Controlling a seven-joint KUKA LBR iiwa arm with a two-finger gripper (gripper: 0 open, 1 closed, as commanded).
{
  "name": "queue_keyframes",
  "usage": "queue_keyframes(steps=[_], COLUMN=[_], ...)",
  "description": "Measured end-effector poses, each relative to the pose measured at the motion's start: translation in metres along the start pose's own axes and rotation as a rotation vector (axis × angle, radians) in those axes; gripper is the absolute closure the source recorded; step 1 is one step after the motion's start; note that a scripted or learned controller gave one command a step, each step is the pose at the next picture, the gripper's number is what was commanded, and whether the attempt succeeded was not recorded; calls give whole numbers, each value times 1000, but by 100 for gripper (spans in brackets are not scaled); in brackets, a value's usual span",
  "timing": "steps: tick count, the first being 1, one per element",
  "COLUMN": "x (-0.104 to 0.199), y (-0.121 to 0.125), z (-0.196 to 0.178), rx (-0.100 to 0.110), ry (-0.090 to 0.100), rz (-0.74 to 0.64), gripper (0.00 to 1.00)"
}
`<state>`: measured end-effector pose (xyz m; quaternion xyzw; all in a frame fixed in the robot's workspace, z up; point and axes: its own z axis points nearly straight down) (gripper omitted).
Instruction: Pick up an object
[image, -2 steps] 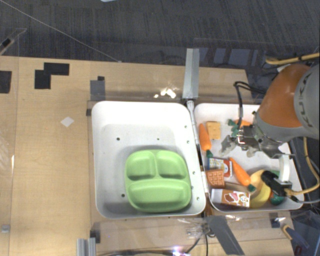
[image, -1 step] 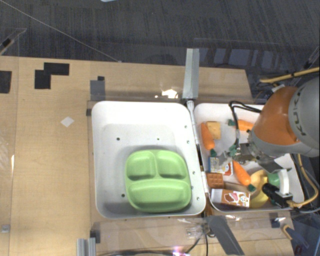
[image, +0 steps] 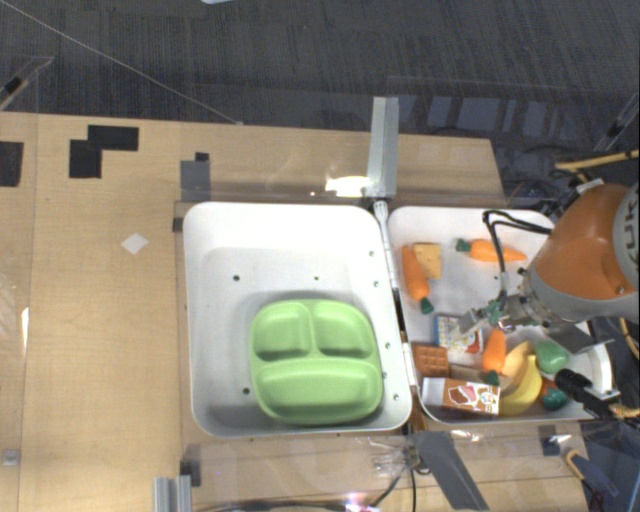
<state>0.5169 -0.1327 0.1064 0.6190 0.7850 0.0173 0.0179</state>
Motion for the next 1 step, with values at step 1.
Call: queue_keyframes(steps=[1], x=[3], y=[-10], z=[2], rx=[7], ry=[3], rz=[299], gripper=[0])
